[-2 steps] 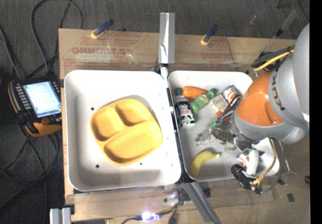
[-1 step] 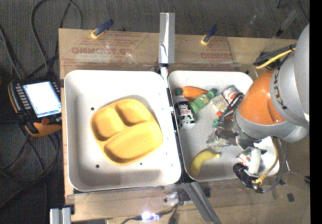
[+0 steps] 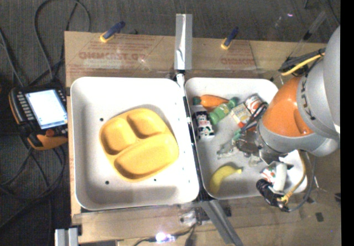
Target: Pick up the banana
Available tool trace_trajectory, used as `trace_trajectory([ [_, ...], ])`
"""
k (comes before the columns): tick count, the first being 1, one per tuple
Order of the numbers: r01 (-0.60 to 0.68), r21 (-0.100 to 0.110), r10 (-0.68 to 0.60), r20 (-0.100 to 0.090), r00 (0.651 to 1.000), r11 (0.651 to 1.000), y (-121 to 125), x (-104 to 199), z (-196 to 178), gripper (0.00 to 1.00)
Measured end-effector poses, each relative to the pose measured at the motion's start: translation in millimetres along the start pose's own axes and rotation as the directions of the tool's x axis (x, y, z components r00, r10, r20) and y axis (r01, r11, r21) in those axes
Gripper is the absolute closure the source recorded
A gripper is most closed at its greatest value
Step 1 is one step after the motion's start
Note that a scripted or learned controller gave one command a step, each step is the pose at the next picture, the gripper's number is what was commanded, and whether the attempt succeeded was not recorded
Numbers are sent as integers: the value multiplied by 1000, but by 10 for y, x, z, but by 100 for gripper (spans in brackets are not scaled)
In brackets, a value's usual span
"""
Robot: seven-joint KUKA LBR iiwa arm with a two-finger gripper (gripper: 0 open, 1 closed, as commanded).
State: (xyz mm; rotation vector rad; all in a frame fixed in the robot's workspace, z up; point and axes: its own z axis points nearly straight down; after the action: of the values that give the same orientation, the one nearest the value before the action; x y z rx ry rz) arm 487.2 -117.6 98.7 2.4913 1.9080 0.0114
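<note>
gripper over right bin | finger state: cannot tell | banana lies just below it, near front wall

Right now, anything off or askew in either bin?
Nothing damaged or spilled. The yellow divided plate lies rotated, askew to the left bin's walls. In the right bin, the banana lies alone near the front wall; the carrot, green bottle and can lie jumbled at the back.
</note>
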Motion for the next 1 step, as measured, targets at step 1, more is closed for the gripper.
trace_trajectory([
  [1,-159,-10,159,7,987,987,-39,139,87,0],
])
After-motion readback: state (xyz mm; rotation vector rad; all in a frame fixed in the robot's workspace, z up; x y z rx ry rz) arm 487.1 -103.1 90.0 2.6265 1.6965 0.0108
